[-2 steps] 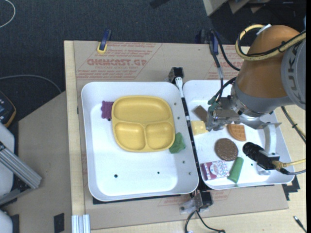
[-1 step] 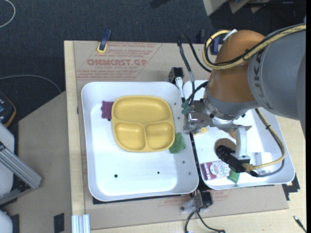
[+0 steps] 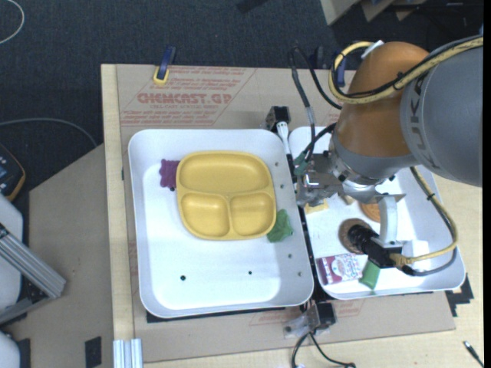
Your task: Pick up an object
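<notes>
yellow divided plate (image 3: 226, 192) in a white bin (image 3: 222, 286), purple thing (image 3: 168, 173) at one edge of it, green thing (image 3: 280, 227) at the other. arm (image 3: 406, 106) is grey with an orange band, table (image 3: 123, 106) is tan cardboard with red lettering

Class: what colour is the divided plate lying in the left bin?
Yellow. The divided plate shows clearly in the camera view, in the left bin.
</notes>
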